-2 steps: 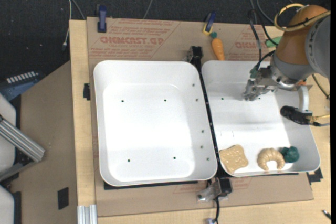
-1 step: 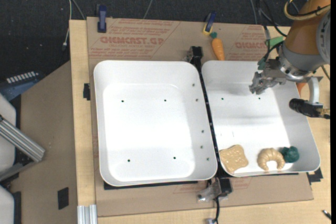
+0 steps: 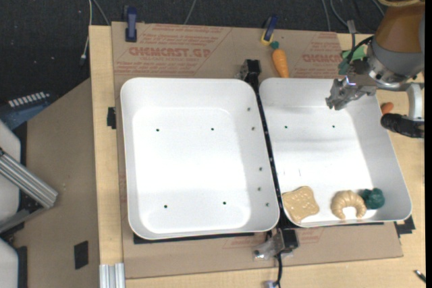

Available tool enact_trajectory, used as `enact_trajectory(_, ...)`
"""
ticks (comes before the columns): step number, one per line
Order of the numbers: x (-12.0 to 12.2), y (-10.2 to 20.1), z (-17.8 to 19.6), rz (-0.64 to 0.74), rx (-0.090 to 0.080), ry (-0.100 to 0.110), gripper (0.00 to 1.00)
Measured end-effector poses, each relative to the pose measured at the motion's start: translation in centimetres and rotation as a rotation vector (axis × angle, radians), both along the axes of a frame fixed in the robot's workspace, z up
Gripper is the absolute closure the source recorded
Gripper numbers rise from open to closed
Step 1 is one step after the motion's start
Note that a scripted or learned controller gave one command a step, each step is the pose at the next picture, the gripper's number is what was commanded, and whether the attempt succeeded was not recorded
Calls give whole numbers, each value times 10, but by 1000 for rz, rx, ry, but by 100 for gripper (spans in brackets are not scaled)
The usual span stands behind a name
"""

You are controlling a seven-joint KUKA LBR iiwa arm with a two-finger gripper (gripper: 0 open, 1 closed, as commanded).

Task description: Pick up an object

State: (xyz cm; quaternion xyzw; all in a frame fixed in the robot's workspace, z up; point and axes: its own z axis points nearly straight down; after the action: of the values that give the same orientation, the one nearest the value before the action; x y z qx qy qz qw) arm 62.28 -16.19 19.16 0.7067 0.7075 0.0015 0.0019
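In the right bin (image 3: 378, 138), three objects lie along the near edge: a tan slice of toast (image 3: 300, 203), a beige croissant (image 3: 349, 204) and a small dark green object (image 3: 372, 197) touching the croissant's right side. My gripper (image 3: 336, 99) hangs over the far part of the right bin, well away from those objects. Nothing shows between its fingers. The grey arm with its orange band (image 3: 399, 23) comes in from the upper right.
The left bin (image 3: 135, 145) sits beside the right one. An orange carrot-like toy (image 3: 279, 62) lies on the cardboard behind the bins. Blue clamps (image 3: 130, 23) hold the board's far edge. A small orange piece (image 3: 386, 106) rests right of the right bin.
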Motion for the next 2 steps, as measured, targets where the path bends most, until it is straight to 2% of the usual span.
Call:
enact_trajectory(1, 1, 0, 25, -1, 0, 2, 100)
enact_trajectory(2, 4, 50, 37, 3, 2, 3, 100)
